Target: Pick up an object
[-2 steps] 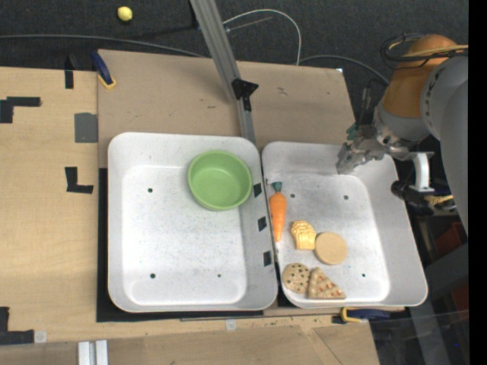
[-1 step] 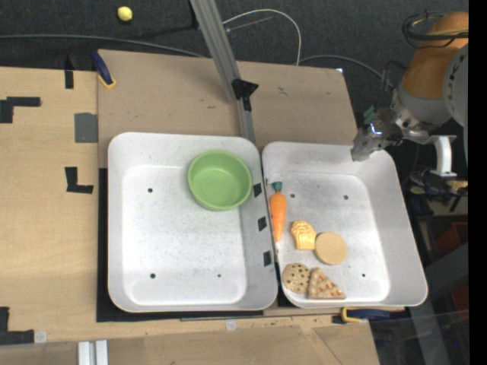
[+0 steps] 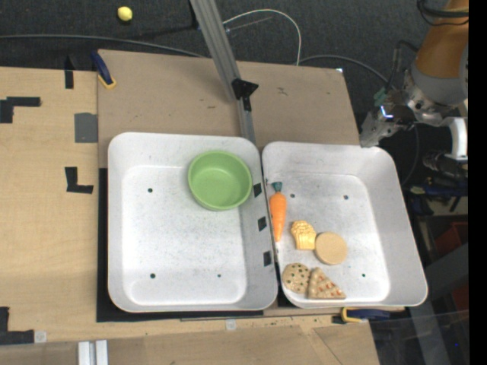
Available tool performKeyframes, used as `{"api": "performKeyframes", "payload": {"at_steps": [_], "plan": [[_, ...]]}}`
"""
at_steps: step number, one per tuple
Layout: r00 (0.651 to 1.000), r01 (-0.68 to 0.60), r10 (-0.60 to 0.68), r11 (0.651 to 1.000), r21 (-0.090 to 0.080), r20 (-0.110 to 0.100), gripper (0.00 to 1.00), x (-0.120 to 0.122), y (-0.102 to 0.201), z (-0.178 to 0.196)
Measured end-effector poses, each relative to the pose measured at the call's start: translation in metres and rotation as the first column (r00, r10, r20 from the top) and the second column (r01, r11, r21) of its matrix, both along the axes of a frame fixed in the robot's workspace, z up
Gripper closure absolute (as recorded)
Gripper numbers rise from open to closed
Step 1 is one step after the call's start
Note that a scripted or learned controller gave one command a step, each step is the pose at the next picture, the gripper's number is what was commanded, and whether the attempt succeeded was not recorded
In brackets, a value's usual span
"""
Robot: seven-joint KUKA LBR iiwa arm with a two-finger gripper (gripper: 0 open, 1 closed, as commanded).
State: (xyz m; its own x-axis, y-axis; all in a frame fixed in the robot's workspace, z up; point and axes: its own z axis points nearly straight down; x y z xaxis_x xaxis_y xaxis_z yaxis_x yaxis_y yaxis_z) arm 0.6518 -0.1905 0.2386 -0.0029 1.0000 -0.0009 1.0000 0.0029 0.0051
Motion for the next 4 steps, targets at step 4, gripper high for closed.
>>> {"api": "performKeyframes", "payload": {"at_steps": [4], "plan": [[1.0,-0.003,0.003,1.0,0.002,-0.008,1.0,-0.006,0.161,0.006]]}}
